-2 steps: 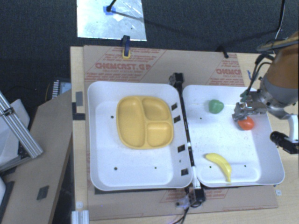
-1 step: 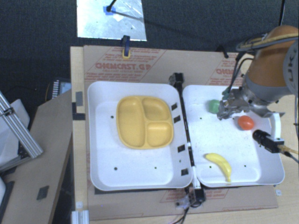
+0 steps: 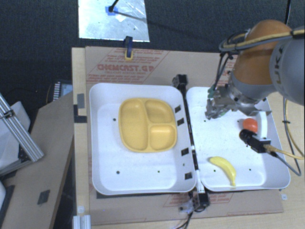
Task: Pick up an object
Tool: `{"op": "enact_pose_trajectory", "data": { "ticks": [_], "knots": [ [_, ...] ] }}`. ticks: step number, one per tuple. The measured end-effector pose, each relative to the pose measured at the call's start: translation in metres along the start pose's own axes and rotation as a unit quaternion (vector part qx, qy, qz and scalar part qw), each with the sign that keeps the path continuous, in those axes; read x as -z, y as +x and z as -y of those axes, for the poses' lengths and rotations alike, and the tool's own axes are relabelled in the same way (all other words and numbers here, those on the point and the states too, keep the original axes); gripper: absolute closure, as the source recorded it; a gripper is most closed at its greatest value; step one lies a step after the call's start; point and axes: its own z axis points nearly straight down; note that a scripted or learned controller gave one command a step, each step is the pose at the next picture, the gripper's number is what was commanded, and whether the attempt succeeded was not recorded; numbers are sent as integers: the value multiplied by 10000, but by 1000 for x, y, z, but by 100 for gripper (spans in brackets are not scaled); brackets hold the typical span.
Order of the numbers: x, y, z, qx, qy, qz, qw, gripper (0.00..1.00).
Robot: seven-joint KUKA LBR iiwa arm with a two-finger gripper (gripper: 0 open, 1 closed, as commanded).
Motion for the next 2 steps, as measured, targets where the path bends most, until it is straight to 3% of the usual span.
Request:
{"op": "enact_pose_trajectory", "data": {
  "ticks": [2],
  "knots": [
    [-16, 111, 6, -2, 7, -2, 10000, 100]
  ]
}}
